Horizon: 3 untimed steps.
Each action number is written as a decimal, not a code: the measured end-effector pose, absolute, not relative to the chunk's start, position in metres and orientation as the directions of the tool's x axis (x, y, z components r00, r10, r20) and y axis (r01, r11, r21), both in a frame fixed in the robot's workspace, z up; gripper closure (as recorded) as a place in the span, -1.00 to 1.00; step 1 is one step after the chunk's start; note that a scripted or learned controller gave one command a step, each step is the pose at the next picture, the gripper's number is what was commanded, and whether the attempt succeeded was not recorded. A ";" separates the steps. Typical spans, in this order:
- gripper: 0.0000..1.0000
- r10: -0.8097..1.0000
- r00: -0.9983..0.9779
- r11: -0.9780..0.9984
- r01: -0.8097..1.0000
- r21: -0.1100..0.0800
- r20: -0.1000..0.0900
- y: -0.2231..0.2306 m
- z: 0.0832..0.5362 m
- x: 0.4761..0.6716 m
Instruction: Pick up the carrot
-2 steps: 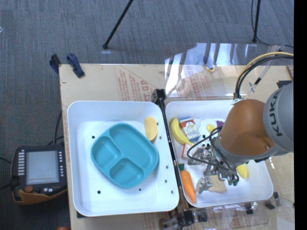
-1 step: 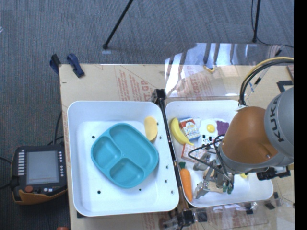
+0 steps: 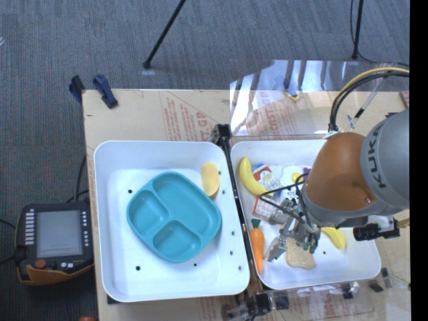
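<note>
Two bins on the tabletop (image 3: 167, 112). Left bin (image 3: 110, 179): one blue tray (image 3: 174, 216) and one yellow piece (image 3: 210, 179) at the tray's upper right edge. Right bin (image 3: 368, 263): one carrot (image 3: 257, 245), two bananas, a small carton (image 3: 266, 177), a tan flat piece (image 3: 301, 258).

Tool (image 3: 291, 241) is over the right bin, low in it; can't tell if it's open or closed from this angle, nothing visibly in it.

Carrot lies just left of the tool, apart from it, tight along the bin's left wall. Long axis runs up-down in the view, green top up, tip down.

Room: little on the carrot's wall side, some bare floor between carrot and tool. One banana (image 3: 251, 176) sits above-left of the tool, the other (image 3: 334, 236) just to its right, the tan piece right below it.
</note>
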<state>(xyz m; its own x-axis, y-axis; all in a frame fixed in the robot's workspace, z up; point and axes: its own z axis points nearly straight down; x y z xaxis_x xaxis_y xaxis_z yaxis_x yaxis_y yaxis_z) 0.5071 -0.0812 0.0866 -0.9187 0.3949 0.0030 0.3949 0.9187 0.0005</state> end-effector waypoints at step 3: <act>-1.00 0.997 -0.075 0.075 0.997 0.000 0.001 -0.093 0.089 0.476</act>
